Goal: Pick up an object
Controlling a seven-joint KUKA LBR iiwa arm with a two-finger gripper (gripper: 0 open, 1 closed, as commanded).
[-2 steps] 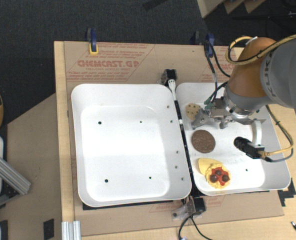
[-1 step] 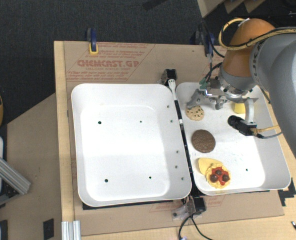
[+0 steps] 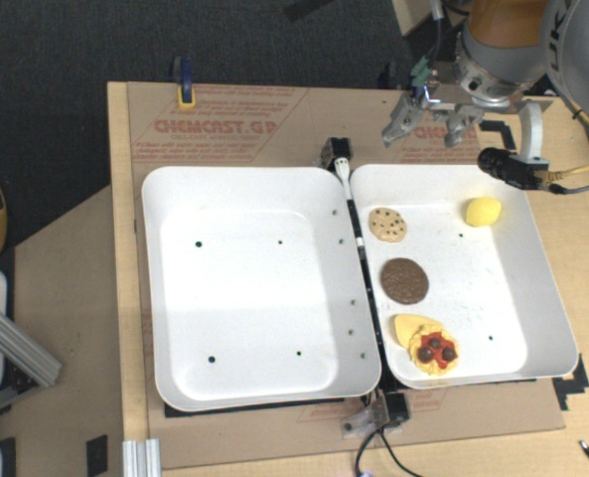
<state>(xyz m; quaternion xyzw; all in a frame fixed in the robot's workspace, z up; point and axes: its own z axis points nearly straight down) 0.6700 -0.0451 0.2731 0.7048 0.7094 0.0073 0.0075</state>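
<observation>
The right bin (image 3: 532, 296) holds a yellow ball (image 3: 483, 211) near its far side, a pale chocolate-chip cookie (image 3: 386, 225), a dark brown round cookie (image 3: 405, 280), and a yellow pastry with red berries (image 3: 428, 345) near the front. My gripper (image 3: 431, 125) hangs above the far edge of the right bin, beyond the cookie and left of the ball. Its two fingers are spread apart with nothing between them.
The left bin (image 3: 175, 266) lies beside the right one, with a black clip (image 3: 336, 152) at the far end of the seam between them. A blue and yellow clamp (image 3: 184, 82) stands at the board's far left. Cables run by the arm at right.
</observation>
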